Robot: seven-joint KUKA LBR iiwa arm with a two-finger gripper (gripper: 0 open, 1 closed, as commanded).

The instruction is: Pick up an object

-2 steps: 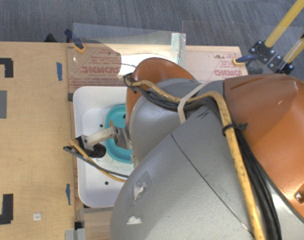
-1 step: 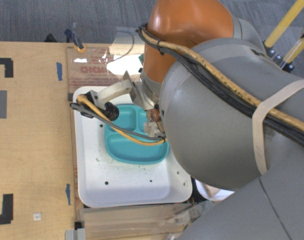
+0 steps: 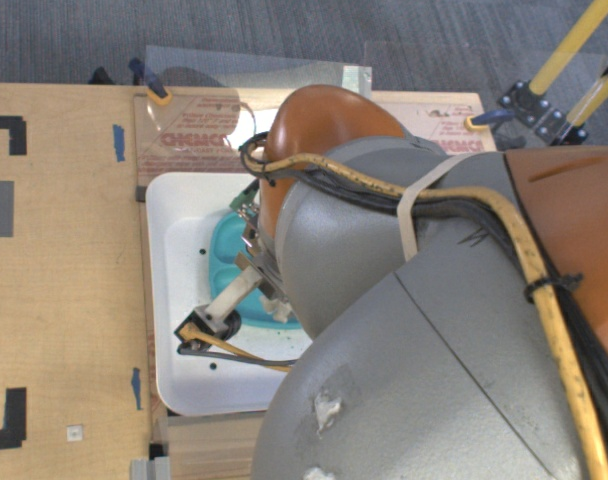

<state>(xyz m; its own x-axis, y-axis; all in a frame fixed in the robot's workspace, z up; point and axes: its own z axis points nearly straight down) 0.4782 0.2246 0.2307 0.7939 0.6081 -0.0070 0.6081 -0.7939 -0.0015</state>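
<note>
Casing of my own arm [image 3: 434, 368] sits nearest the camera, grey and broad, covering the right side of the worktop [image 3: 64, 288] and most of what lies there. Just past it, along the near edge of the white bin [image 3: 169, 288], the pale floor shows with a few dark specks [image 3: 213, 366] on it. Further in, toward the middle of that bin, lies a teal object [image 3: 222, 258], rounded and shallow-looking, its right part tucked under my wrist. My gripper [image 3: 256, 266] hangs low inside the bin, right over that covered side of the teal object. My wrist hides the place where they would meet, so I cannot say whether they touch, and I cannot tell whether the gripper is open or closed. Beyond the teal object, near the bin's far wall, a small green thing [image 3: 246, 200] peeks out beside my orange band [image 3: 324, 133]. Farther off, a clear plastic sheet [image 3: 194, 118] with red lettering lies toward the worktop's far edge.

By my judgement the pickup is not yet done. The teal object looks to be resting on the bin floor, and I see nothing lifted clear of it. The reach into the bin seems made. What is left is a sure grip on the teal object and then the lift. If the grip falls on its curved rim, I would expect it to slip.
</note>
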